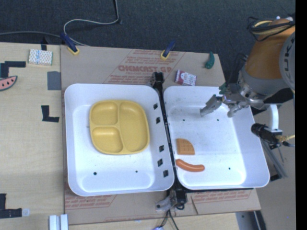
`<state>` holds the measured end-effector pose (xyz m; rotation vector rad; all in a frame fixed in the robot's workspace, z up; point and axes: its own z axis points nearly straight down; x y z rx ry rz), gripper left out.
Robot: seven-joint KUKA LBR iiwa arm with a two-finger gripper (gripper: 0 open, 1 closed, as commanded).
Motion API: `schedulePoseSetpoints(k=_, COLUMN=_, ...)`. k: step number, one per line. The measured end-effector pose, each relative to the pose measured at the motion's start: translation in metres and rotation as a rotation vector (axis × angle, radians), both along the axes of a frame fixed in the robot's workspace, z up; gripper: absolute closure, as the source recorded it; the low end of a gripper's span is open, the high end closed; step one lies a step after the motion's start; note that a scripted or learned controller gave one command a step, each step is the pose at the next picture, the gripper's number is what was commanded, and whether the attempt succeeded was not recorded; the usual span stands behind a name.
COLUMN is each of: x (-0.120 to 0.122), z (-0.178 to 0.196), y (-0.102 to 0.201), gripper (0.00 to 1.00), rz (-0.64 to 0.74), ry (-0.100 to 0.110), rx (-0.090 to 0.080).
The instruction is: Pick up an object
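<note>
Camera view: metal jaws spread open, nothing between them, above smooth right bin (249, 143) with ridged waffle (185, 146), glossy sausage (190, 166).

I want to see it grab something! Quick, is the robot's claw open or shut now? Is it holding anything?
Gripper: open, holding nothing, above the right bin.

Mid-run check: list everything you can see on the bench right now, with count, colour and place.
bins: 2, white, side by side on the bench
plate: 1, yellow, three compartments, in the left-hand bin
waffle: 1, orange-brown, near side of the right-hand bin
sausage: 1, orange-red, just below the waffle
clamps: 2, blue and yellow, far edge of the cardboard
packet: 1, red and white, behind the right-hand bin
arm: 1, grey and orange, from the right
gripper: 1, fingers open, holding nothing, over the right-hand bin's far part
</note>
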<state>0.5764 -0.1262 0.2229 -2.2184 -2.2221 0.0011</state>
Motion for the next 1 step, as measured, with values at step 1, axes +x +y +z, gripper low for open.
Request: schedulePoseSetpoints(k=1, x=0.0147, z=-0.1359, y=0.0297, gripper=0.00, rz=0.000, ry=-0.003, rx=0.000)
